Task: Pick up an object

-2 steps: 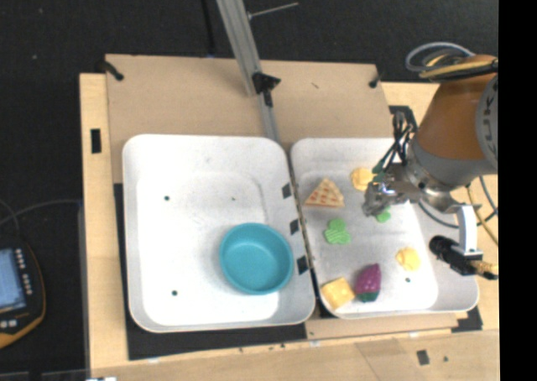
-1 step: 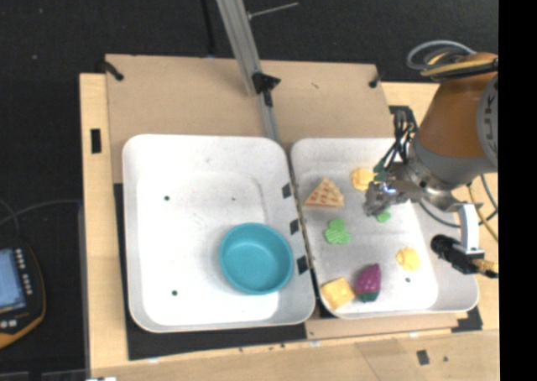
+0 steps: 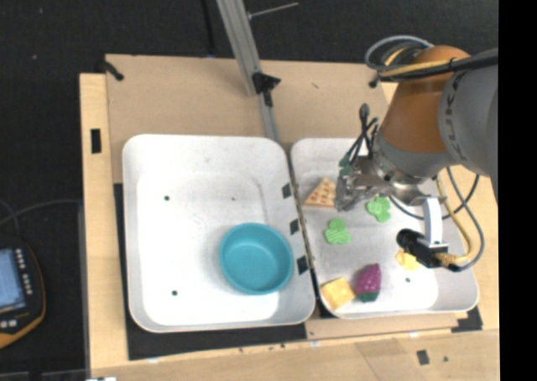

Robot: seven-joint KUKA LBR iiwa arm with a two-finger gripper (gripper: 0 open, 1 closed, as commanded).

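Blue bowl (image 3: 252, 258) sits near the left bin's (image 3: 151, 161) front edge. In the right bin (image 3: 453, 300), the gripper (image 3: 352, 195) hovers beside the waffle-patterned wedge (image 3: 320, 195); its fingers' spread I can't tell. Reach phase; next, descend and close.

The light is bright and even, coming from above. The two white bins (image 3: 210, 153) shine almost too white, so their fine detail is washed out. Shadows are soft and small, like the one under the blue bowl (image 3: 254, 258). The floor around the counter (image 3: 193, 94) looks very dark. Small things look a little fuzzy and grainy.
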